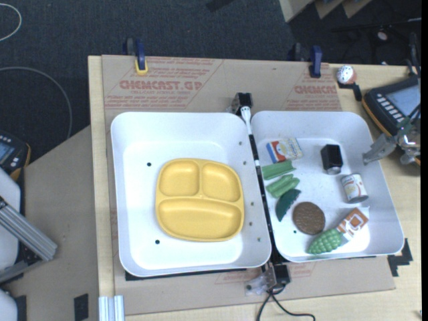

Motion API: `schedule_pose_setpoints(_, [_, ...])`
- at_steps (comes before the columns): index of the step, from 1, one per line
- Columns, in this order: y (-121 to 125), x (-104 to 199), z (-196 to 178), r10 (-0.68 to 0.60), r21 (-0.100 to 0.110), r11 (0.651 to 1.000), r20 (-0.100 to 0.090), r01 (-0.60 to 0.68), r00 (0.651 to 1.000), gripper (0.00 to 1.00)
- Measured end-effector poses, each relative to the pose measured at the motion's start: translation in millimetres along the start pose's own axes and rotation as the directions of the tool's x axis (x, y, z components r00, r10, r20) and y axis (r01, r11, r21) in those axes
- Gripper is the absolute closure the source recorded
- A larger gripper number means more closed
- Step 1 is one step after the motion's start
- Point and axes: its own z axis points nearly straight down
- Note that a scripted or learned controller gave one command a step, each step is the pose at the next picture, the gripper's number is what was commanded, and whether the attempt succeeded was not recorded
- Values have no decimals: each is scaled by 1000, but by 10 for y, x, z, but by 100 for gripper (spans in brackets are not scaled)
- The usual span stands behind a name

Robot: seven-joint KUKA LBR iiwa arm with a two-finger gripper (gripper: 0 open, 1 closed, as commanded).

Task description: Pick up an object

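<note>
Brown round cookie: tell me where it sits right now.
In the camera view, the brown round cookie lies in the right bin, toward its front, with the green grapes just in front of it and the dark green pod to its left.

Gripper [382, 150] sat at the right edge of the view, just off the right bin's [378, 172] right rim, near its far corner. Grey fingers pointed left toward the rim, raised above the bench. Arm was mostly cut off by the frame.
</note>
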Motion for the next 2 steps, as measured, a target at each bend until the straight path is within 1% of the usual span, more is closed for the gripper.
schedule_pose_setpoints(1, [-425, 326, -1339, -3, -16, 1000, 4, 3, 1000, 0])
schedule_pose_setpoints(2, [-415, 317, -1363, -2, -6, 1000, 3, 2, 1000, 100])
